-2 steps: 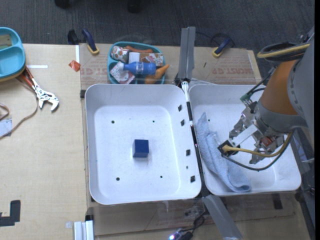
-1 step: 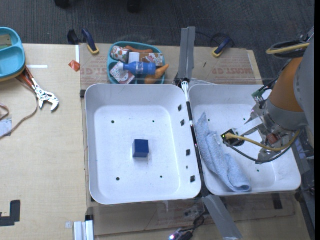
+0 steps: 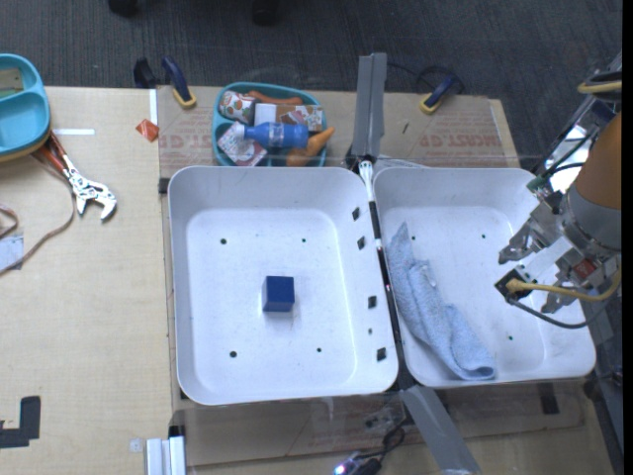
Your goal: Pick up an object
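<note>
I see two shallow white bins side by side on my worktop [image 3: 89, 344]. A small dark blue block [image 3: 279, 293] sits near the middle of the left white bin [image 3: 198, 206]. It sits flat on the bin floor, all alone, and nothing touches it.

A soft light blue cloth [image 3: 435, 315] lies in the right white bin [image 3: 465, 201]. It is bunched up in a long strip. It runs from near the middle wall down to the front edge of that bin.

My robot's hand [image 3: 516, 250] is over the right side of the right bin. It is well apart from the block, and it is near the cloth but not touching it. I cannot tell if the hand is open or closed, and I see nothing in it.

Behind the bins stands a round teal bowl [image 3: 226, 107] full of small mixed things. A silver wrench [image 3: 89, 194] lies on the wood far to the left, near a teal plastic tray [image 3: 22, 117].
</note>
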You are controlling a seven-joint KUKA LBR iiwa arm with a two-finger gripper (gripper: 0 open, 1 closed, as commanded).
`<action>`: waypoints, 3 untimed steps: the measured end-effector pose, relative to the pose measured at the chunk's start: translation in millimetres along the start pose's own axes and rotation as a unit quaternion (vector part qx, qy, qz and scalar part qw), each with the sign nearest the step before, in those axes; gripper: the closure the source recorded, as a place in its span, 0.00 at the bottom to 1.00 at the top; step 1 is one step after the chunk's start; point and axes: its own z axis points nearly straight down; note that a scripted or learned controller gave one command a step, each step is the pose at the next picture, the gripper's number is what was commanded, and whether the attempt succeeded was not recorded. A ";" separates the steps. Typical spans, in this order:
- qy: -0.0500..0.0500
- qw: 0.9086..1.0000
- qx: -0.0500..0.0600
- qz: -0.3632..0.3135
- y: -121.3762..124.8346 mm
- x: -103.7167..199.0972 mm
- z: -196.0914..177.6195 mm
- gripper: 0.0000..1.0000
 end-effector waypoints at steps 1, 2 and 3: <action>0.000 1.000 0.000 -0.007 79.3 -26.1 6.0 0.00; 0.000 0.992 0.000 0.123 3.3 66.2 -26.4 0.00; -0.003 0.993 0.001 0.120 3.4 65.7 -33.8 1.00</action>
